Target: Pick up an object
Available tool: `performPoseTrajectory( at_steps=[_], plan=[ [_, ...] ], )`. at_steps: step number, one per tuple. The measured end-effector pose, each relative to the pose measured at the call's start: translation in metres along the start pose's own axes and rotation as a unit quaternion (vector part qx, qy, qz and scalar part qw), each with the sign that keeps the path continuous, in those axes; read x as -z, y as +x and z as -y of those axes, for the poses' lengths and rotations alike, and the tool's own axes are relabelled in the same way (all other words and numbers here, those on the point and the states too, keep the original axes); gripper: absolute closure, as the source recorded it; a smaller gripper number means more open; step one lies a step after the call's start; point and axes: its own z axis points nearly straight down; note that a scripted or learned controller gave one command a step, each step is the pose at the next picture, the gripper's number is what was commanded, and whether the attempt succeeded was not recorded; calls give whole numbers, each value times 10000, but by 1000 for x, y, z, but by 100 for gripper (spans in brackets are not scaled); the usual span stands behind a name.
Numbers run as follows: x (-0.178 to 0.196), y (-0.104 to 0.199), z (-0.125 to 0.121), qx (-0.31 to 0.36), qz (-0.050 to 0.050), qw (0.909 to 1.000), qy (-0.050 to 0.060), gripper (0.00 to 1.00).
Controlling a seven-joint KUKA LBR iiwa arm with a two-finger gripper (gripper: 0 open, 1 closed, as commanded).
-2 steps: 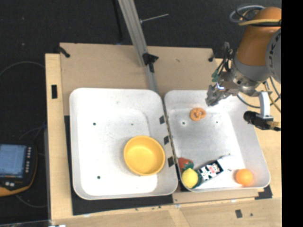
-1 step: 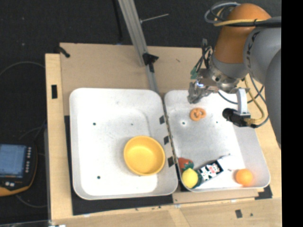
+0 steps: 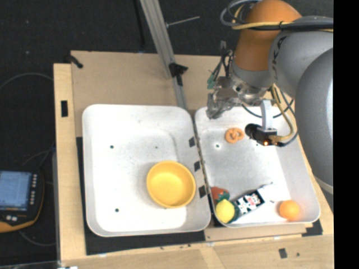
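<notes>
My gripper (image 3: 216, 110) hangs over the far left corner of the right bin (image 3: 255, 167), its dark fingers pointing down near the rim. An orange pretzel-shaped toy (image 3: 234, 134) lies on the bin floor just right of and below the gripper, apart from it. Along the near edge of the right bin sit a yellow lemon (image 3: 225, 210), a small red and green item (image 3: 217, 194), a black and white patterned box (image 3: 248, 202) and an orange ball (image 3: 289, 209). A yellow bowl (image 3: 170, 184) rests in the left bin (image 3: 120, 144).
A grey metal pole (image 3: 162, 43) slants up from between the bins at the back. A handheld pendant with a blue screen (image 3: 17, 198) lies off the bench at the left. The arm's bulk covers the right side.
</notes>
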Motion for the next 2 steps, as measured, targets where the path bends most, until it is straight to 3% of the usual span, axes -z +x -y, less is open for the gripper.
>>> performPoseTrajectory(
  at_steps=[2],
  plan=[
    [13,109,-25,-18,8,10000,7,100]
  ],
)
